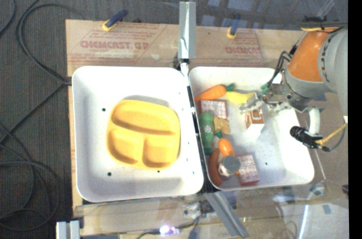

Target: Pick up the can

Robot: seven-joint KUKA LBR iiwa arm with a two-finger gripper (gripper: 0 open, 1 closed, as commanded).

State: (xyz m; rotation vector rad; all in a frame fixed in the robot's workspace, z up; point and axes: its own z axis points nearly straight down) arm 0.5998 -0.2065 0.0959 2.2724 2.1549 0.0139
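Divided plate (145,133) in left bin (85,119); can (229,165) in right bin (283,159)

Can (229,165): small, grey metallic top facing the camera, so apparently upright. Sits in the right bin (283,176) near its front-left corner. Wedged between an orange piece on its left and a red-and-white packet on its right, touching both.

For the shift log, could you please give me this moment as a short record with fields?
left bin: holds a yellow divided tray
right bin: holds the can, a carrot, small boxes and other groceries
can: upright near the bin's front left, grey top showing, beside a red and white box
carrot: at the back left corner
gripper: over the back of the right bin, apart from the can
task status: can not yet picked up
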